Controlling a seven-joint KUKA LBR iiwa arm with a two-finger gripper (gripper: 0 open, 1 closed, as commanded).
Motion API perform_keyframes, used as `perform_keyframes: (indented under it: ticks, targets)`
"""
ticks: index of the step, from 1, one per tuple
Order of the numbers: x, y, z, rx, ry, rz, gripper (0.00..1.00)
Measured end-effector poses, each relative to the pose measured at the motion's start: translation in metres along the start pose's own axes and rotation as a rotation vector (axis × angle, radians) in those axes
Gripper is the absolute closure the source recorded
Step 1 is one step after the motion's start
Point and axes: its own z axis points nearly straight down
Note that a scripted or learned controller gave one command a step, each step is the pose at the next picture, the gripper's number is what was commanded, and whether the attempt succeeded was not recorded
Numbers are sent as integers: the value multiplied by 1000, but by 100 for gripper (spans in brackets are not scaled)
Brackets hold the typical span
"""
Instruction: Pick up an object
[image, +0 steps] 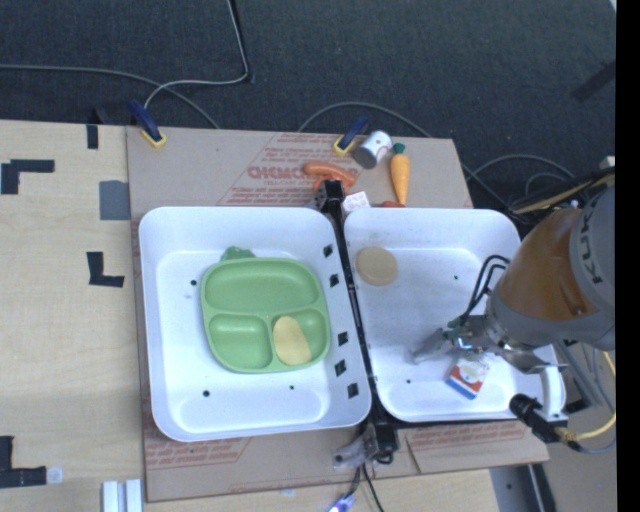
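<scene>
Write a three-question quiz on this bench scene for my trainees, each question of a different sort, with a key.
1. True or false: the green divided plate lies in the right bin.
2. Which thing lies nearest the gripper? A. tan disc B. red, white and blue packet C. toy carrot
3. Fill in: the yellow piece lies in a ____ of the plate.

Key: 1 false; 2 B; 3 compartment.
</scene>
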Motion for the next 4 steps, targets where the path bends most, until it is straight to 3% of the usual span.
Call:
perform_keyframes:
  ticks: [1, 2, 3, 4]
  targets:
    - [82, 86, -94, 14, 6, -2, 0]
    - [108, 113, -93, 16, 5, -1, 0]
    - [60, 99, -4, 19, 4, 1, 0]
    - [61, 168, 6, 12, 4, -1, 0]
